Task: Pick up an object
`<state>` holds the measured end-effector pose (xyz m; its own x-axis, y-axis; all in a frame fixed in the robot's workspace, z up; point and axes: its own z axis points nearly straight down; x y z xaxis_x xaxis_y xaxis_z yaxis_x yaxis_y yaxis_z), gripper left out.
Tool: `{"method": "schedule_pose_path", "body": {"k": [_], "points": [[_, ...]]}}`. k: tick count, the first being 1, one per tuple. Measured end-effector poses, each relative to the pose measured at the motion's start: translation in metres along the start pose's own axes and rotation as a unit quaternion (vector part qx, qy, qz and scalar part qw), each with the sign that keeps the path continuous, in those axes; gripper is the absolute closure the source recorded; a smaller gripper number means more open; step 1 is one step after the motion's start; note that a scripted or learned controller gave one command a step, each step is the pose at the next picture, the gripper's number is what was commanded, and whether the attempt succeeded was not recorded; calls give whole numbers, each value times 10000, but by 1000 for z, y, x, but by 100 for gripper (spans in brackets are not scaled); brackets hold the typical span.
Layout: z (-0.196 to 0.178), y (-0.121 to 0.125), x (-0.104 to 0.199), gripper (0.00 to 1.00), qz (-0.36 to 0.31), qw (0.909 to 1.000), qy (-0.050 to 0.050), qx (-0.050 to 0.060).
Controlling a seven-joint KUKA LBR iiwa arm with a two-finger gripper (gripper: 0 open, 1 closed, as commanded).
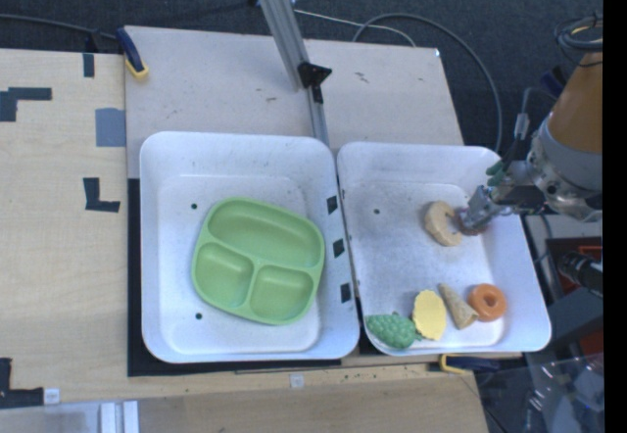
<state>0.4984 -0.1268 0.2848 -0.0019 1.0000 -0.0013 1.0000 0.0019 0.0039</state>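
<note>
A tan, bread-like lump (442, 223) lies in the middle of the right bin (392, 176). My gripper (473, 218) reaches in from the right and its tips sit at the lump's right edge, touching or nearly touching it. Along the bin's front edge lie a green bumpy piece (391, 329), a yellow piece (428, 313), a tan cone-shaped piece (456, 305) and an orange ring (487, 302).
The left bin (167, 167) holds a green divided plate (259, 261). A slanted metal rod (279, 10) crosses the bench behind the bins. Cables run over the dark floor at the back.
</note>
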Motion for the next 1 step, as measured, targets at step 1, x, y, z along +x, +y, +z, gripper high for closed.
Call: {"method": "schedule_pose_path", "body": {"k": [1], "points": [[8,20,57,100,-25,10000,11,26]]}}
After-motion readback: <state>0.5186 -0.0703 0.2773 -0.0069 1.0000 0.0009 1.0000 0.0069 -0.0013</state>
